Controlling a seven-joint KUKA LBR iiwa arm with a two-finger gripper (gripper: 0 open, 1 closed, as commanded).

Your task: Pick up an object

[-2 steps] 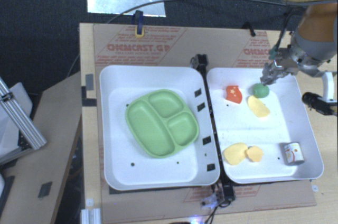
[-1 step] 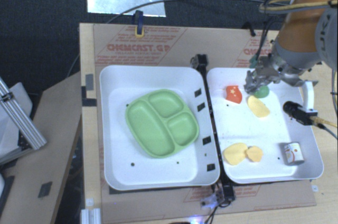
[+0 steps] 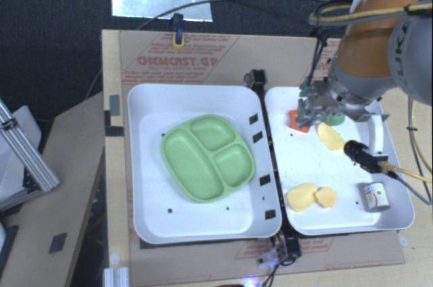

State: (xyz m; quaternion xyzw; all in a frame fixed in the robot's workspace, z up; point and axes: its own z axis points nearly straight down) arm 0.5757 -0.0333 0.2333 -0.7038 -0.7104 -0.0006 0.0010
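Just beside the jaws (image 3: 308,113), orange object (image 3: 298,120), right bin (image 3: 399,211)

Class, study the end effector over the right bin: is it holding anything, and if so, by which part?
It cannot be told. The end effector sits low over the orange-red object in the right bin, but no grasp is visible.

Two white bins (image 3: 145,164). One green divided plate (image 3: 206,157). Three yellow pieces (image 3: 311,196). One orange item, perhaps block (image 3: 296,119), under gripper. One small box (image 3: 373,195).
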